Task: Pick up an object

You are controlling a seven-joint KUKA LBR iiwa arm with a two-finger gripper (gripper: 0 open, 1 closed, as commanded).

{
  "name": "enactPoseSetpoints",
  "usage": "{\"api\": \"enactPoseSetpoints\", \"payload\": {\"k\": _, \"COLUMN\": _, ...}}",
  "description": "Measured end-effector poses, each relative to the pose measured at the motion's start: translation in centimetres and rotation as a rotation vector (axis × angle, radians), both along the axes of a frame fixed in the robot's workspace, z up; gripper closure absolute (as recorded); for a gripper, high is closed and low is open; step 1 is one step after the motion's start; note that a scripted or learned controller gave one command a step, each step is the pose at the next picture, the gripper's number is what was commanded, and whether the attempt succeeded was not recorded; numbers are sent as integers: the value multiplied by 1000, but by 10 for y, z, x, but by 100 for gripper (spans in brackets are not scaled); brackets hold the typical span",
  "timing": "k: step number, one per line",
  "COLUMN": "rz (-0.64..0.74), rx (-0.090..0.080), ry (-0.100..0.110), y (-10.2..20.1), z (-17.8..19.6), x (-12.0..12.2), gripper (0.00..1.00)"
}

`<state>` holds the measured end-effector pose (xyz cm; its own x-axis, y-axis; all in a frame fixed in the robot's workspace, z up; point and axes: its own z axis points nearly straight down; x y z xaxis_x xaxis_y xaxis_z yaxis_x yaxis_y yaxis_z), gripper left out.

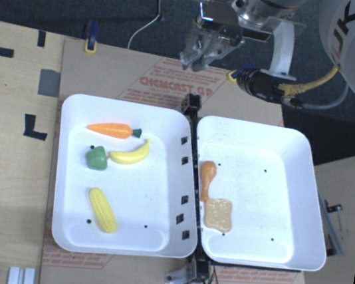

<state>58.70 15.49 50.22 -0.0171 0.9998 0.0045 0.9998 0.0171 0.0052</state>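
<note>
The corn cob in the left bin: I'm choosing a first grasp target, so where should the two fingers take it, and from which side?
Probably across the middle of the corn cob, coming straight down from above. It lies flat on the floor of the left bin, slanted, apart from the other food, so fingers could close across its narrow width. The gripper hangs above the bench behind the bins.

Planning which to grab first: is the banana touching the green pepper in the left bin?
Cannot tell. In the camera view the banana's left tip meets the green pepper's upper right edge with no visible gap, but the slant could hide one.
</note>
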Motion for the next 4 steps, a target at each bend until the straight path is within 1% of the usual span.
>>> {"api": "enactPoseSetpoints", "payload": {"k": 1, "rz": -10, "rx": -8, "ry": 19, "y": 53, "z": -115, "x": -7, "gripper": 100}}
{"api": "enactPoseSetpoints", "payload": {"k": 2, "rz": -11, "rx": -1, "ry": -1, "y": 68, "z": 4, "x": -44, "gripper": 100}}
{"api": "enactPoseSetpoints", "payload": {"k": 3, "rz": -12, "rx": -8, "ry": 9, "y": 68, "z": 6, "x": -42, "gripper": 100}}
{"api": "enactPoseSetpoints", "payload": {"k": 4, "rz": -10, "rx": -10, "ry": 11, "y": 69, "z": 15, "x": -42, "gripper": 100}}
